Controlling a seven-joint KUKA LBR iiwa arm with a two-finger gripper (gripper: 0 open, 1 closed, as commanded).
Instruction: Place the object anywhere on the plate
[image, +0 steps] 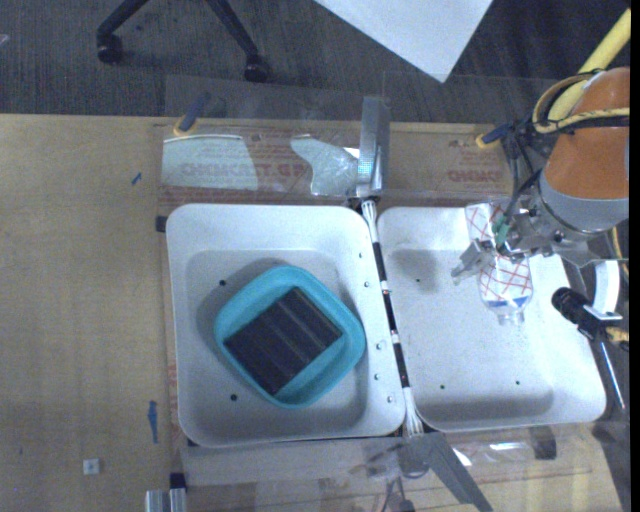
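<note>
Toward three o'clock, over the right bin (440, 390), a clear plastic bottle with red crosshatch label (503, 280) hangs by its upper end, pinched between the fingers of the claw (497, 243). Well away at nine o'clock, the blue plate (345, 335) already carries a dark block (280, 338); carrying over and release remain, I judge.

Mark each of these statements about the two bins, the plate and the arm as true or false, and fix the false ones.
1. The blue plate lies in the left bin. True.
2. A dark ridged block rests on the plate. True.
3. The tool hangs over the left bin. False: it is over the right bin.
4. The clear packet with a red pattern lies on the plate. False: it is in the right bin, by the tool.
</note>
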